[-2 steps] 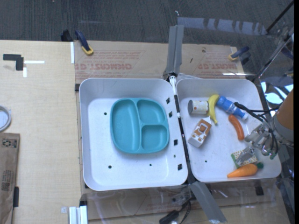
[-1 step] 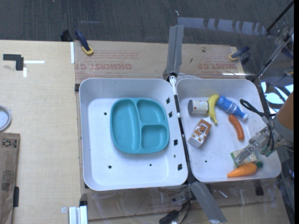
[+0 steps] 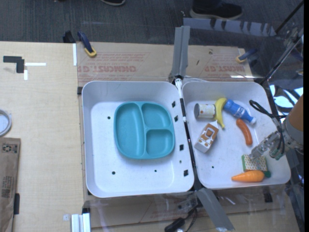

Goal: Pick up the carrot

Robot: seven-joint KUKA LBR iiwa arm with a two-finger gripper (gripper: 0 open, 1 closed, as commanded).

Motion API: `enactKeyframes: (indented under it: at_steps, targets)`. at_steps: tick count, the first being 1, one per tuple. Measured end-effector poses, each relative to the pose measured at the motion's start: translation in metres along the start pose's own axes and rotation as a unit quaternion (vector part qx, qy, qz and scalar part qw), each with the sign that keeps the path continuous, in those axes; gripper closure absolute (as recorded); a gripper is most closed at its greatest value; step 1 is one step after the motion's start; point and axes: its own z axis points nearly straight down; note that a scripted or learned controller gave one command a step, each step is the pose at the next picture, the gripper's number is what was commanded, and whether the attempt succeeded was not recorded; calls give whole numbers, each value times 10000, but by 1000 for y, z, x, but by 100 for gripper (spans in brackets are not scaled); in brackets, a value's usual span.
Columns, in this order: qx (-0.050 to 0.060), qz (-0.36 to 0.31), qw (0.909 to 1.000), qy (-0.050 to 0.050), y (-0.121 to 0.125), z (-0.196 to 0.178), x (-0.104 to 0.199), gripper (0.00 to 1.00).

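Claw [image 3: 263, 149] hovers above carrot [image 3: 248, 177] in right bin [image 3: 208, 177], grip state unclear. Cardboard [image 3: 116, 62] on worktop [image 3: 38, 110] bears red, upside-down print, not clearly legible.

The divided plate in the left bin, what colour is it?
Teal, the divided plate, seen in the camera view.

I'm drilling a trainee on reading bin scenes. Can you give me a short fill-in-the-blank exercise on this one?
1. The carrot lies in the ___ bin of the camera view.
2. The teal divided tray has ___ compartments.
3. The banana lies between the small can and the ___ bottle.
4. The tool hovers near the bin's ___ edge.

Missing words: right; three; blue; right
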Motion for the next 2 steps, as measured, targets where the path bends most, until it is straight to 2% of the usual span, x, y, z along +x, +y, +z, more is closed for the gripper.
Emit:
enactKeyframes:
  at_steps: [1, 2]
  targets:
    - [2, -3, 10000, 2, 0, 0, 0, 0]
    - [26, -767, 9970, 31, 26, -90, 15, 0]
